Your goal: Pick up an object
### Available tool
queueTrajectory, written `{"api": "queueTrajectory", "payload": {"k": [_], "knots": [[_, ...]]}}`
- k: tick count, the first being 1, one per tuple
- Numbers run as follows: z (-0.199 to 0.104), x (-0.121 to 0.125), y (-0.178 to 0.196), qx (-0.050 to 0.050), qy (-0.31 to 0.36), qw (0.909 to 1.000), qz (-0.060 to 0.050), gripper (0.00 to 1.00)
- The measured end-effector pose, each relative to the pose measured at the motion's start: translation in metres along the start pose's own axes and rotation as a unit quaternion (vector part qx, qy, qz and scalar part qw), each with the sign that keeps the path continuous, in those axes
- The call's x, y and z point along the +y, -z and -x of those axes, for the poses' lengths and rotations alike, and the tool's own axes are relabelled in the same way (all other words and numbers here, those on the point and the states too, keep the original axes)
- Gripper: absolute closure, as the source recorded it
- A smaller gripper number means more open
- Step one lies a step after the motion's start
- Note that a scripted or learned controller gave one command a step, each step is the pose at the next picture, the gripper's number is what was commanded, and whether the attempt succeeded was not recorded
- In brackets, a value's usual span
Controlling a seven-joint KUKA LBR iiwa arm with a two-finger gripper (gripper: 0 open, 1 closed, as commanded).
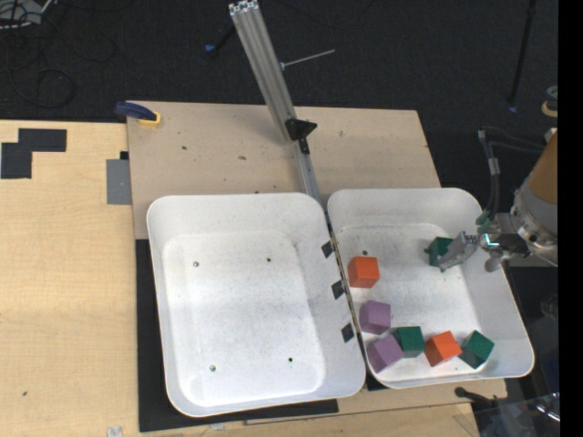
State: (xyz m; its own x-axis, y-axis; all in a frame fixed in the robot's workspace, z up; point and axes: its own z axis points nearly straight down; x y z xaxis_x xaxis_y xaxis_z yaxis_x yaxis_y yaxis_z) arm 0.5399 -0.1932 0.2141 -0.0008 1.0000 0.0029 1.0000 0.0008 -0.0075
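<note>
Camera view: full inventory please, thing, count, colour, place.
bins: 2, white, side by side on the bench
orange cubes: 2, one near right bin's left wall, one at its near edge
purple cubes: 2, right bin, lower left, second just below
green cubes: 3, two along near edge, one at the tool tip
aluminium rail: 1, silver, slanting from behind the bins
clamp: 1, blue and yellow, bench's far left corner
tool: 1, grey, over right bin's right side, beside the upper green cube
</note>
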Motion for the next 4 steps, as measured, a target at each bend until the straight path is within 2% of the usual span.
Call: {"api": "queueTrajectory", "payload": {"k": [1,2,3,4], "knots": [[0.001,0.001,0.002,-0.001,-0.001,1.0000,0.002,0.00],[0.007,0.000,-0.060,0.000,-0.001,1.0000,-0.001,0.00],[0.005,-0.012,-0.115,0.000,-0.001,1.0000,-0.001,0.00],[0.005,-0.011,-0.122,-0.001,-0.003,1.0000,0.003,0.00]]}}
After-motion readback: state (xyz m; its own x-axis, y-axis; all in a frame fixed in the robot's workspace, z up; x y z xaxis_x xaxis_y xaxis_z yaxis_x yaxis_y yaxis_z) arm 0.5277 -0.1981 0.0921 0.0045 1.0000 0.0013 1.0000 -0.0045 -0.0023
